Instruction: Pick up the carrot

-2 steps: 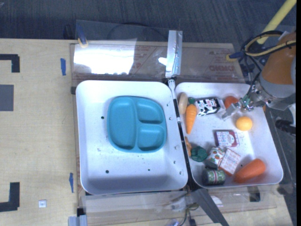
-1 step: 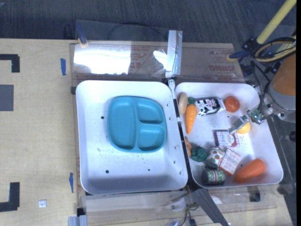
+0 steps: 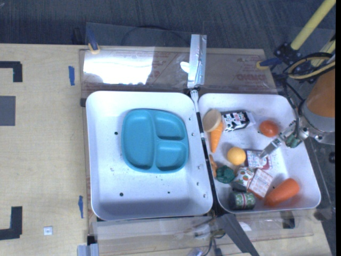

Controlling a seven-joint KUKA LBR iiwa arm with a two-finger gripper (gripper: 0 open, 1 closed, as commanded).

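Right bin [image 3: 306, 167] | carrot [image 3: 282, 191] near fingers [image 3: 268, 149] | fingers' spread unclear

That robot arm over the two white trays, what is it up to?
It is meant to pick up a carrot. The arm reaches in from the right, and its gripper hangs over the right bin, close to a red tomato, a yellow lemon and some small cartons. It holds nothing yet. One carrot lies at the bin's near right corner, and another orange carrot-like piece rests along its left wall. The left bin holds a blue divided plate.
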